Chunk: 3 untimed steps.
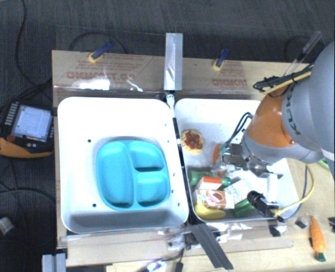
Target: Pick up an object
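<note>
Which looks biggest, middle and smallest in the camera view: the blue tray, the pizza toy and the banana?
1. The blue tray looks by far the biggest.
2. The banana comes next, though other toys cover part of it.
3. The pizza toy looks smallest, but it is close to the banana, so that is unsure.

My gripper (230,162) hangs low in the right bin (212,113), just above a heap of food items (218,198). A small pizza (192,141) lies apart. The left bin (76,118) holds a blue divided tray (132,173).
</note>
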Each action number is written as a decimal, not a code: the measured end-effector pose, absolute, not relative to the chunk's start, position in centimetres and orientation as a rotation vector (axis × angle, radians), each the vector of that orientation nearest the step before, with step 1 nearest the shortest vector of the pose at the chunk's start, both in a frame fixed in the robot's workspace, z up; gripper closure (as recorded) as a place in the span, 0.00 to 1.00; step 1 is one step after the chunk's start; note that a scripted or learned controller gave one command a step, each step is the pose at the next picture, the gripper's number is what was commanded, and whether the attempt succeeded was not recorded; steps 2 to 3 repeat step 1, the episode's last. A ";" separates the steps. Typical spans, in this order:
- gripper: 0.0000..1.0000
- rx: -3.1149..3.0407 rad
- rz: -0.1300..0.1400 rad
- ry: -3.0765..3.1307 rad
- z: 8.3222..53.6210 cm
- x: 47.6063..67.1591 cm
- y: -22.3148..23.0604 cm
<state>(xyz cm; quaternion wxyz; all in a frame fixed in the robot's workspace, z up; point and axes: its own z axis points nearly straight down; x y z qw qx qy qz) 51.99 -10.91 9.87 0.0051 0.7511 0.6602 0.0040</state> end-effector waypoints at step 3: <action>1.00 2.176 -0.006 2.268 20.7 53.5 -7.2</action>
